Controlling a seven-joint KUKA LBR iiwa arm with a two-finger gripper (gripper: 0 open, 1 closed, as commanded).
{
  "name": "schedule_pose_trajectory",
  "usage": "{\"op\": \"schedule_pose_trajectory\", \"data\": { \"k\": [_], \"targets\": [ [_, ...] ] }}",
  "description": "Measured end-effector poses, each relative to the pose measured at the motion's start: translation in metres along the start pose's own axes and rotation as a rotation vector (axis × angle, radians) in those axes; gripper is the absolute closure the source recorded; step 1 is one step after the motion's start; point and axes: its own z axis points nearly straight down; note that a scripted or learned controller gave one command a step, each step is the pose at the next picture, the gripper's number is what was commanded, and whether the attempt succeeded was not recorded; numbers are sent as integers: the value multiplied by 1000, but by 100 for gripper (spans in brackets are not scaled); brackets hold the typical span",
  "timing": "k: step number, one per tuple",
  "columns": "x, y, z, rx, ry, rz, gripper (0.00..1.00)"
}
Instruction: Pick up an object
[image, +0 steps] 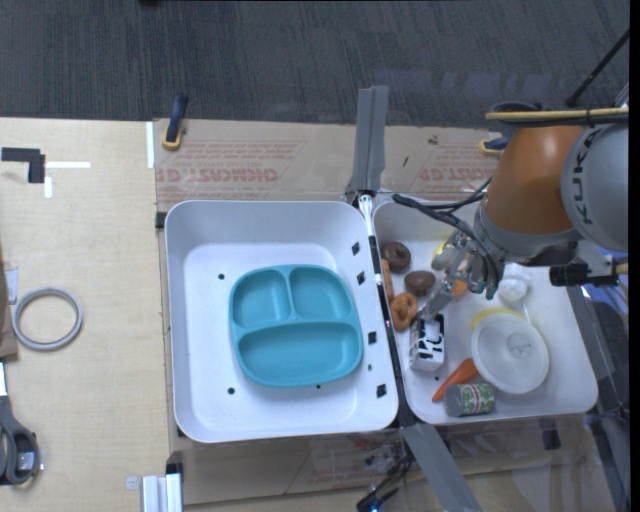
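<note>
My gripper hangs low over the left part of the right bin, reaching in from the upper right. Just below it lies a black-and-white toy. To its left sits a tan ring-shaped pastry, with a brown piece and a chocolate donut beyond. A carrot and a greenish can lie at the bin's near edge. I see nothing clearly held.
A white lidded bowl and a small white object fill the right bin's right side. The left bin holds a blue divided plate. A tape roll lies on the bench at the left.
</note>
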Motion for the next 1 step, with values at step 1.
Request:
{"op": "schedule_pose_trajectory", "data": {
  "k": [1],
  "targets": [
    [-2, 2, -14, -3, -3, -3, 100]
  ]
}}
